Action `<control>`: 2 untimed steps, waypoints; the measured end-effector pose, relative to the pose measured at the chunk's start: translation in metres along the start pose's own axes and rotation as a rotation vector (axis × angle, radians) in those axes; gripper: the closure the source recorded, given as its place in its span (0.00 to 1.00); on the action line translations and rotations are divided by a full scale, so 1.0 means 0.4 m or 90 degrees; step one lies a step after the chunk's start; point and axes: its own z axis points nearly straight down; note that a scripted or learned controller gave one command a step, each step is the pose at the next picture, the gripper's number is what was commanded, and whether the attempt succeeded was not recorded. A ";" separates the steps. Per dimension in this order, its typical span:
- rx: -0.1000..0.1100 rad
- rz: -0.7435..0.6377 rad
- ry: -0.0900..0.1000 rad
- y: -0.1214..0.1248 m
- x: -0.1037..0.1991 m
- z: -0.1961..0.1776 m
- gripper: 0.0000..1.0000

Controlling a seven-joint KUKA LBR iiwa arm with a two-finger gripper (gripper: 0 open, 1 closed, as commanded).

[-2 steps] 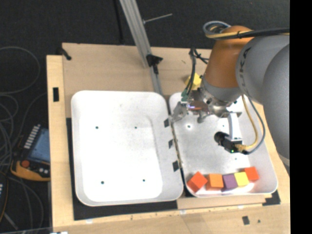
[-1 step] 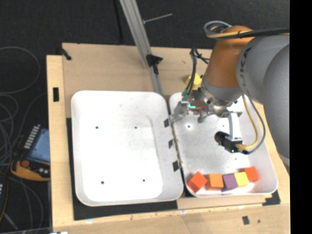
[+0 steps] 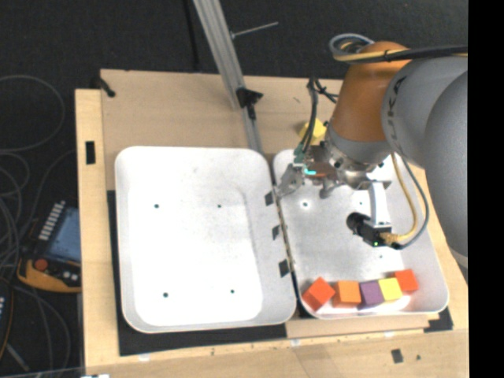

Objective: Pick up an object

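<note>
Several small blocks lie in a row along the near edge of the right bin: a red-orange block, an orange block, a purple block, a yellow block and another red-orange block. My gripper hangs over the far left part of that bin, well away from the blocks, under the orange wrist band. Nothing shows between its fingers.
The left bin sits beside the right one, with black clips along the shared edge. A slanted metal pole rises behind the bins. Cables and a handheld pendant lie off the bench at the left.
</note>
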 end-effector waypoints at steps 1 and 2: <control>0.000 0.000 0.000 0.000 0.000 0.000 0.00; 0.000 0.000 0.000 0.000 0.000 0.000 0.00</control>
